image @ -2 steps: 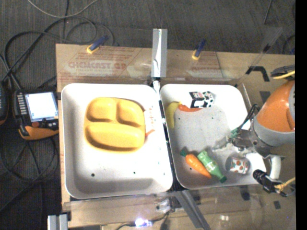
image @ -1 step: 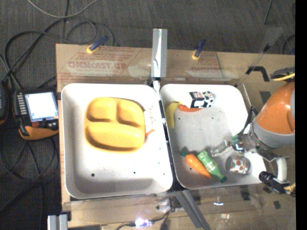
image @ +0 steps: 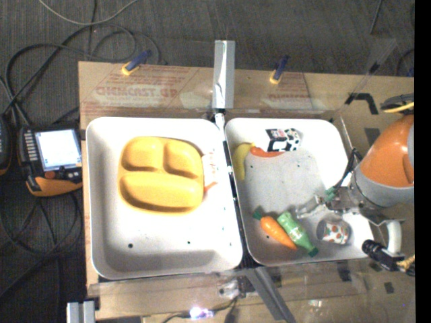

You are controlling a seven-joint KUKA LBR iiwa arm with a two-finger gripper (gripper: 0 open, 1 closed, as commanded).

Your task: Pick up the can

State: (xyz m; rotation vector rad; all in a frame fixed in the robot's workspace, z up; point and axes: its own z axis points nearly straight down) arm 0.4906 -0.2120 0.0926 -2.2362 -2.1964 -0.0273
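Can [image: 335,233] sits at the right bin's [image: 289,132] near right corner.
Your gripper [image: 322,207] hovers just left of it; its label is unreadable, and finger spread is unclear.

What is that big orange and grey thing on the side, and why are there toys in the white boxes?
That orange and grey thing is a robot arm. A camera above the bench looks down at a slant, and the arm reaches in from the right side of the picture. At its end is a gripper, like a hand with two fingers.

There are two white bins side by side. The left bin has a yellow tray with compartments. The right bin has a toy carrot, a green bottle, a small can, a yellow and red toy and a black and white box.

The robot's job is to pick up the can. The gripper is just above it in the picture; I can't see it holding anything.
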